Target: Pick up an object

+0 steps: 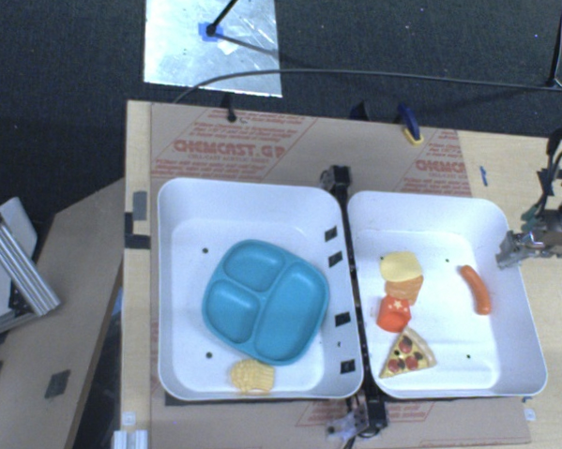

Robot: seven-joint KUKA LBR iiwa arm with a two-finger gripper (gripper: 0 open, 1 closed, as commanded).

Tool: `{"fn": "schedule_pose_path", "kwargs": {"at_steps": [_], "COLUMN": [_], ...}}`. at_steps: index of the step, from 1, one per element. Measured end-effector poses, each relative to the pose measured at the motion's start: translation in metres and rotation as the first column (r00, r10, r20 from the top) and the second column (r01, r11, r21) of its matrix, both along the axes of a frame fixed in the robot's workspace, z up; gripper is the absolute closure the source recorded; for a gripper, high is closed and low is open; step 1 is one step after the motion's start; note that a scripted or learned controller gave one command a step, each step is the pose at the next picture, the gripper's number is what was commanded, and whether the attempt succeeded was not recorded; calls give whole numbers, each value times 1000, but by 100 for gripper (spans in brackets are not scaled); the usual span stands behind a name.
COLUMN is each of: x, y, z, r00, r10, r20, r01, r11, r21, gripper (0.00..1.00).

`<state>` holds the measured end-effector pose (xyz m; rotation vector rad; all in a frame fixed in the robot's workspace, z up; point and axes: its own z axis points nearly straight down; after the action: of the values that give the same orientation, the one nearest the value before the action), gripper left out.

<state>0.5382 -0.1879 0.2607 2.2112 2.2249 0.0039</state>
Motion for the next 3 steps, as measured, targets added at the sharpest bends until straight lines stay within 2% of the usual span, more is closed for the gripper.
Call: {"fn": "schedule_pose_path", "kwargs": {"at_steps": [2,3], "x": [39,56], "y": [112,163], "z": [0,-16], "r00": [1000,1000], "r10": [5,4], "r20": [-1,-3], "r01": [-5,-4], "r11": [1000,1000], "r21": [3,3], "gripper": [100,100]}}
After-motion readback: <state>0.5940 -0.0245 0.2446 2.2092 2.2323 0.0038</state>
